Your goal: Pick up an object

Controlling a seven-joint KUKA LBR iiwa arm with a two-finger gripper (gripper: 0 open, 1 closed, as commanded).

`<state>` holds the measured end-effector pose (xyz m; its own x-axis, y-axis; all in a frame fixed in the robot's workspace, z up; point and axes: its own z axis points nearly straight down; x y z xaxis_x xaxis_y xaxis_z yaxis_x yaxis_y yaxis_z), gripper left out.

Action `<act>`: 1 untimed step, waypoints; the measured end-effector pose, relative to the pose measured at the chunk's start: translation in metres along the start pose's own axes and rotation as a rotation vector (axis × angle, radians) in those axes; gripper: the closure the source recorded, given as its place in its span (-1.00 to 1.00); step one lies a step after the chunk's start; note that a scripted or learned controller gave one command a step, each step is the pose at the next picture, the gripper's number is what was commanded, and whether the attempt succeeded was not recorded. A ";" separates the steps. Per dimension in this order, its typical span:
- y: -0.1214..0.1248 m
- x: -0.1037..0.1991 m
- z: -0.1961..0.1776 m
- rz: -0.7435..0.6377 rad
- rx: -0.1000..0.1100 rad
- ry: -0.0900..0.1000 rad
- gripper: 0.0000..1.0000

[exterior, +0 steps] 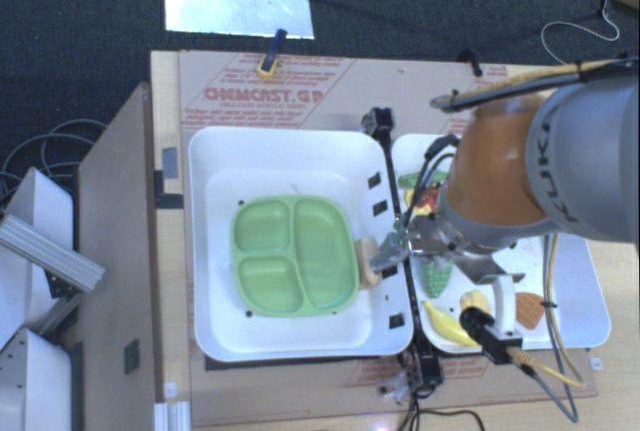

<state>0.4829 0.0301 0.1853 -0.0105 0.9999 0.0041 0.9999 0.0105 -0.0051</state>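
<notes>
Two white bins sit side by side on the bench [250, 84]. Left bin [215, 169] holds a green divided plate [295, 254], its long axis running roughly top to bottom of the view. At the plate's right edge, just beside the divider between the bins, the hand [378, 261] hangs over a small tan block [366, 250] (whether it grips the block, or is open or closed, I cannot tell). Right bin [590, 319], right of the plate, holds a yellow banana [445, 322], a green knobbly piece [437, 273] and a brown slice [527, 309]; the arm [530, 169] hides much of it.
</notes>
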 end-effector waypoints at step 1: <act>0.070 -0.058 0.000 0.013 -0.012 -0.007 -1.00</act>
<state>0.5537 -0.0272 0.1849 0.0021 1.0000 -0.0029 1.0000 -0.0021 0.0068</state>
